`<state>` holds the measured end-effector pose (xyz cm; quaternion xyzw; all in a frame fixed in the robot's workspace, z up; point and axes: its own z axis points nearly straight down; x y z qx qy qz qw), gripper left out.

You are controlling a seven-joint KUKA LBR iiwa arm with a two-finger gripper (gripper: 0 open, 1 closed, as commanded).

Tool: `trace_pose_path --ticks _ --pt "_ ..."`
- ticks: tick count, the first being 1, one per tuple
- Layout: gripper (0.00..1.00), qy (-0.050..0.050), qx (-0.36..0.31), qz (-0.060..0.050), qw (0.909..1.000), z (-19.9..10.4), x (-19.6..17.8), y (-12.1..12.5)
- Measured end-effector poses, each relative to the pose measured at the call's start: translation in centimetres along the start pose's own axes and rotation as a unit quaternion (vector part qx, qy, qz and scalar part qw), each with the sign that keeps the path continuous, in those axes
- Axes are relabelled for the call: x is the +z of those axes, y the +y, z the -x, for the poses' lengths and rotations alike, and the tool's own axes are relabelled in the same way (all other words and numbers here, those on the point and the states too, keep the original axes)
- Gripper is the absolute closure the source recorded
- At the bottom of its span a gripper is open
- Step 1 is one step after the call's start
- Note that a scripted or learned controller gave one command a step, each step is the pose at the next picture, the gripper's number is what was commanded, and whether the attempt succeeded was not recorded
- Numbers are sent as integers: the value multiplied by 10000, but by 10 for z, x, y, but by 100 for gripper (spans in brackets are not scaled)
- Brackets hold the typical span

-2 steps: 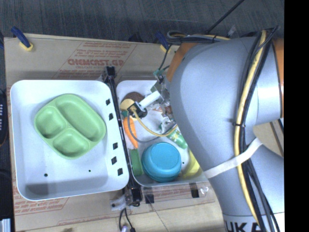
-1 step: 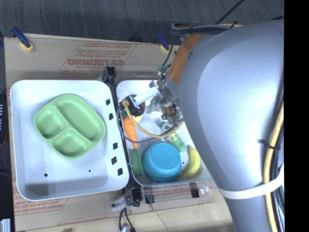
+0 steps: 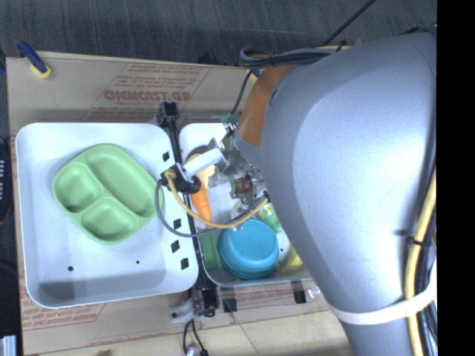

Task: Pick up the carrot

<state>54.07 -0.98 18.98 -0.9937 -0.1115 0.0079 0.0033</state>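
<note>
- Two white bins side by side on the bench: left bin [image 3: 44, 273], right bin [image 3: 194, 133] largely covered by the arm
- Green divided plate [image 3: 104, 191]: lies in the left bin, three compartments, tilted across it
- Carrot [image 3: 201, 202]: orange, in the right bin close along its left wall, just below the gripper
- Blue bowl [image 3: 249, 249]: in the right bin near its front end, beside the carrot's lower end
- Gripper [image 3: 211, 170]: low over the right bin's left side, above the carrot; finger state cannot be told, and no item is seen between them
- Grey arm [image 3: 349, 169]: fills the right side, orange band near the wrist
</note>
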Motion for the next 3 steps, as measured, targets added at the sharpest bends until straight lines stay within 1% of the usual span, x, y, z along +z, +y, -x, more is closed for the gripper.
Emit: trace_pose_path --ticks 1,2,3 --pt "100 -36 -58 -40 10000 0 -9 -1" --pt "100 48 -628 18 9980 15 -73 -58" --pt "100 27 26 24 10000 -64 -74 -106"
